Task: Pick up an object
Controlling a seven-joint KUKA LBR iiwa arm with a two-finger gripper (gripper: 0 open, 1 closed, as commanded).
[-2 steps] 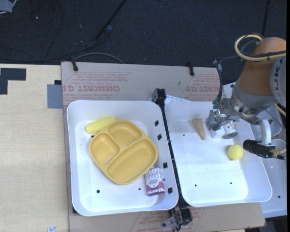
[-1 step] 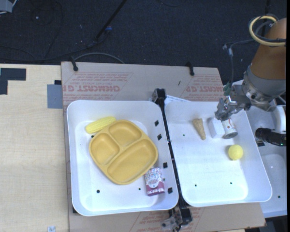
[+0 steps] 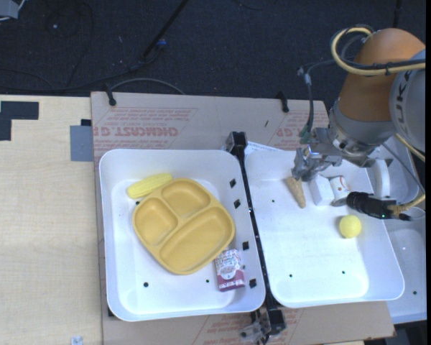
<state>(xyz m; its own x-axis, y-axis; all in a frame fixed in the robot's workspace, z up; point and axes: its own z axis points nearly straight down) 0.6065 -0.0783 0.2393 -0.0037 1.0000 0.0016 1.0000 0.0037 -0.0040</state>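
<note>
My gripper (image 3: 309,168) hangs low over the back of the right bin (image 3: 323,279), reaching in from the right. Just below and left of it a tan cone (image 3: 297,191) lies on the bin floor, its wide end toward the gripper; I cannot tell whether they touch. A small white can with a red mark (image 3: 338,186) sits just to the right of the gripper. Farther right, near the bin's right side, rests a yellow ball (image 3: 350,226).
The left bin (image 3: 115,214) holds a yellow divided plate (image 3: 183,225), a yellow corn cob (image 3: 149,185) at its back left, and a red-and-white packet (image 3: 229,269) by the front right. A black divider (image 3: 248,221) runs between the bins.
</note>
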